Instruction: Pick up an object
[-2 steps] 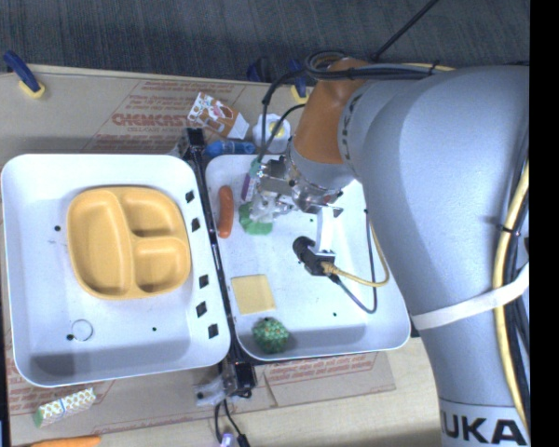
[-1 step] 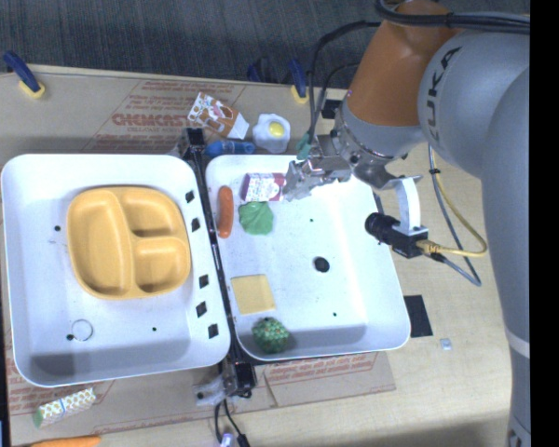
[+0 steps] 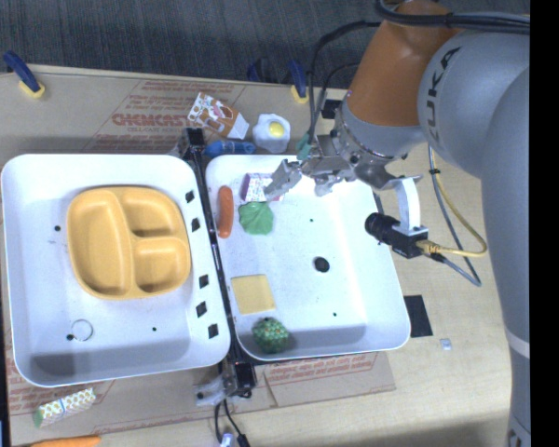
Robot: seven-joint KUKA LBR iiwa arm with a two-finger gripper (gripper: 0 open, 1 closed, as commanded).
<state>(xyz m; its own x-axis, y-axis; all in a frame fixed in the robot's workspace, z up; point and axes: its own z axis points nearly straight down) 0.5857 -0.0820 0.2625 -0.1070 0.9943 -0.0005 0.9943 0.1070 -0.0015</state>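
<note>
Near edge of the right bin: a small green knobbly ball, broccoli-like, sits by the front wall. Looks light and soft, but round, so it could roll out of a pinch.

Just behind it: a flat yellow square, like a cheese slice. Lies flush on the floor with no edge to get under; I judge it a poor pick.

Further back, left side of this bin: an orange carrot-like stick runs along the dividing wall, too tight to the wall for a finger on that side.

Beside the stick: a green leaf-shaped piece, crumpled, matt, standing a little proud of the floor. This is my candidate. Judged light and pliable, not fragile, not slippery. Best hold is across its narrow middle, fingers coming down on either side so the soft body bunches between them.

Touching its far edge: a small white and purple packet, which may get dragged along.

My gripper hangs just behind the leaf piece, low over the back of the bin. Whether my fingers are spread or pressed together, I cannot tell; nothing visibly sits between them.

Left bin: a yellow divided tray, well apart.
</note>
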